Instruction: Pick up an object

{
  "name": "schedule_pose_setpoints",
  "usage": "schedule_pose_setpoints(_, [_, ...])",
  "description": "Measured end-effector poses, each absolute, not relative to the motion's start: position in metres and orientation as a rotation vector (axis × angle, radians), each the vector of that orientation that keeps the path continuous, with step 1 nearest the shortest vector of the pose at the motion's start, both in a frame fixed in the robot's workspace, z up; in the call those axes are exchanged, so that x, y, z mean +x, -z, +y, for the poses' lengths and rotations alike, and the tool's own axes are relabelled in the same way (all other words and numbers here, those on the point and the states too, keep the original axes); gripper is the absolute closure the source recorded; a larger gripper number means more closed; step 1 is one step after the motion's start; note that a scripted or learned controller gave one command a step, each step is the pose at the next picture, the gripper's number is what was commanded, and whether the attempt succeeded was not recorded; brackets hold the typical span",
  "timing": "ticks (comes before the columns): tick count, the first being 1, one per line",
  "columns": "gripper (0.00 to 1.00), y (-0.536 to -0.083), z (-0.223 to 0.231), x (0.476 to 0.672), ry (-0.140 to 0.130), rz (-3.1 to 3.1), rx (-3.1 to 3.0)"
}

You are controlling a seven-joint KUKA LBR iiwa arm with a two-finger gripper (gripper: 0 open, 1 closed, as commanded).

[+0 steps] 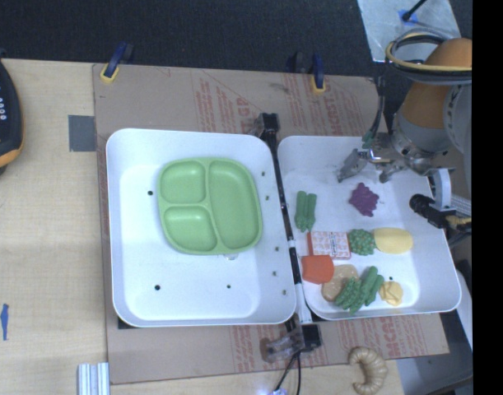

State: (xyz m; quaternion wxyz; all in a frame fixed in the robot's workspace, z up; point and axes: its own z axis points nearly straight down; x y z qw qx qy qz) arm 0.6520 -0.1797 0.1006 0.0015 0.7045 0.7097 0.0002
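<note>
**Gripper spread above the right bin, nothing held**

The gripper (368,164) is seen at the upper part of the right bin (449,290), its two fingers spread apart with nothing between them. The arm (436,97) is reached in from the right edge, its orange band visible above the wrist.

A purple grape cluster (365,198) is found just below the fingers, apart from them. Further down the bin, a green pepper (305,210) is laid near the left wall. A red-and-white wafer (329,243), a broccoli piece (361,241) and a yellow lemon (393,240) are lined up in a row. Below these, an orange-red block (318,268), a tan cookie (343,275), green bean pods (360,290) and a small yellow piece (391,292) are grouped near the lower rim.

In the left bin (128,295), a green divided plate (210,205) is set flat. A tan croissant (370,367) is left on the bench, outside the bins.
</note>
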Motion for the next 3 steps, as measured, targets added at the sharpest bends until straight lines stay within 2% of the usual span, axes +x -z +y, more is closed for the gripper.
schedule_pose_setpoints(1, [0.00, -0.091, -0.160, 0.606, 0.008, 2.228, 2.222])
schedule_pose_setpoints(2, [0.00, -0.093, -0.197, 0.632, 0.002, 2.221, 2.219])
schedule_pose_setpoints(3, [0.00, -0.092, -0.180, 0.603, 0.007, 2.227, 2.224])
